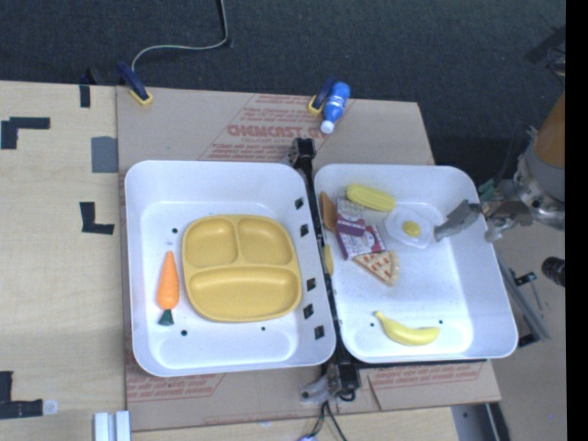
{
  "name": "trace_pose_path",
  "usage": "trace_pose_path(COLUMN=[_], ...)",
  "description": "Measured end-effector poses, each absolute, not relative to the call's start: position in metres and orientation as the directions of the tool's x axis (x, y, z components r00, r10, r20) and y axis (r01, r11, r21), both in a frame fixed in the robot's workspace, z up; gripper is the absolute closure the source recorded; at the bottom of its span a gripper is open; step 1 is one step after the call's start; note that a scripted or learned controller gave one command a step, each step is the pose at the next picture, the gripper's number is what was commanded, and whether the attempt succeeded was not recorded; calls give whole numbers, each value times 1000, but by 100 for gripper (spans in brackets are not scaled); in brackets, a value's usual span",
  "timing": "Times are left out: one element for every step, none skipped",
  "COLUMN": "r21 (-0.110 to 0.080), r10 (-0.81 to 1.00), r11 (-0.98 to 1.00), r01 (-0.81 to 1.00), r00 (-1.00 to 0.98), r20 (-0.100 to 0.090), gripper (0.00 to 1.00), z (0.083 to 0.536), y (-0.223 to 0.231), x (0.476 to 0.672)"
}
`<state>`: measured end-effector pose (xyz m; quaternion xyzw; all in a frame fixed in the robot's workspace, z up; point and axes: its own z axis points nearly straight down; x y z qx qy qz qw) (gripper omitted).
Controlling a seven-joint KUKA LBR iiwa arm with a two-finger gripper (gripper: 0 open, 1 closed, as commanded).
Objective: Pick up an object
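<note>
My gripper (pixel 472 224) hangs over the right rim of the right bin (pixel 478 333), open, with nothing between its fingers. One finger (pixel 449 222) points toward a fried egg (pixel 411 229) just to its left without touching it. In the same bin lie a yellow corn cob (pixel 370 197), a purple packet (pixel 357 238), a pizza slice (pixel 378 266) and a banana (pixel 407 331) near the front. The left bin (pixel 147 191) holds a yellow divided plate (pixel 242 266) and an orange carrot (pixel 167 283) to the plate's left.
A blue and white bottle (pixel 333 105) lies on the cardboard behind the bins. Black clips (pixel 303 151) join the bins along the middle divider. A blue clamp (pixel 134 83) and a cable sit at the back left. The arm's body stands at the right edge.
</note>
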<state>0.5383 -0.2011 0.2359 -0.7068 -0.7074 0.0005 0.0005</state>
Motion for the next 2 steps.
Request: trace_pose_path(r21=[-4,6], r10=[1000,1000], r11=[1,2], r01=[1000,1000], r00=[-1,-2], r20=[2,0], gripper=[0,0], z=[108,89], y=[-167,-113], x=[584,610])
